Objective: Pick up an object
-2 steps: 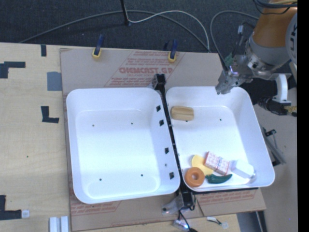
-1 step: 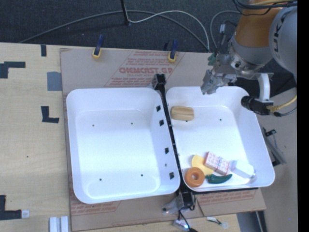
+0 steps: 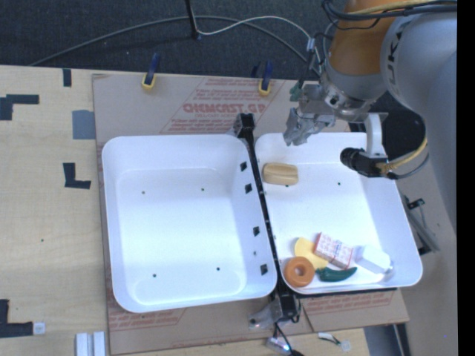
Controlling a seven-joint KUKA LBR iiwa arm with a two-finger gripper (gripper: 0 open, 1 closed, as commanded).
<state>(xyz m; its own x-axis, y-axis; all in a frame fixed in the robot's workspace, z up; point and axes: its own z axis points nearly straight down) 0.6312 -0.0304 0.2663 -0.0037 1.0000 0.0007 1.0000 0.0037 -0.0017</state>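
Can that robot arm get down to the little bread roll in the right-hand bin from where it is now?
Probably yes. The gripper hangs above the far edge of the right bin, and the bread roll lies alone just below it in the picture, with bare bin floor around it. The other items cluster in the near corner.

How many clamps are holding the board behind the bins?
2. One blue and yellow clamp sits at the board's back edge toward the left; the other is farther right, near the hand.
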